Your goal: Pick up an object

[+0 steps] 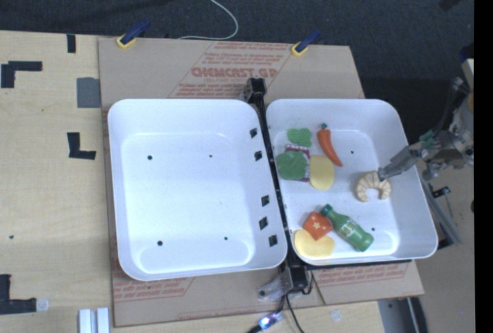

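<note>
Camera view showed a bumpy tan croissant toy [373, 186] lying on the smooth floor of the right white bin [389, 117], near its right wall. The gripper [387, 168] touched its top edge, but whether its thin fingers were apart or together was unclear. Beside it lay a green bottle [348, 228], a pointed orange carrot [328, 144], and a round yellow piece [321, 173].

Both white bins [185, 112] look like smooth, slightly glossy plastic — they sit on matt brown cardboard [223, 65]. The green bottle [348, 228] by the right bin's near edge shines like plastic.
</note>
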Robot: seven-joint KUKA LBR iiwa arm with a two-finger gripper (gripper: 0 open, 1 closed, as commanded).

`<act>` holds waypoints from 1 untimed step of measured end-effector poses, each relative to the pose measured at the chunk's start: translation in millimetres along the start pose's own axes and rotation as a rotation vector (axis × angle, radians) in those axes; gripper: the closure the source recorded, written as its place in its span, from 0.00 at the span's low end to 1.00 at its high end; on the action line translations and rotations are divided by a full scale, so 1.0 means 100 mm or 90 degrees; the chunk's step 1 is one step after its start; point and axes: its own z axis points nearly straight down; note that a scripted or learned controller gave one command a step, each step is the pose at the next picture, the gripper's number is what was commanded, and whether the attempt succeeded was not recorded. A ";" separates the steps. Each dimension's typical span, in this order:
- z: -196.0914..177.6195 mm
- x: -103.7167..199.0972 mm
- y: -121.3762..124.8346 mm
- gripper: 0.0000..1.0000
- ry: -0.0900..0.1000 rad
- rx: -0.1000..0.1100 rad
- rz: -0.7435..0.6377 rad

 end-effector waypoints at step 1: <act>1.67 0.42 0.15 0.00 0.001 0.002 -0.002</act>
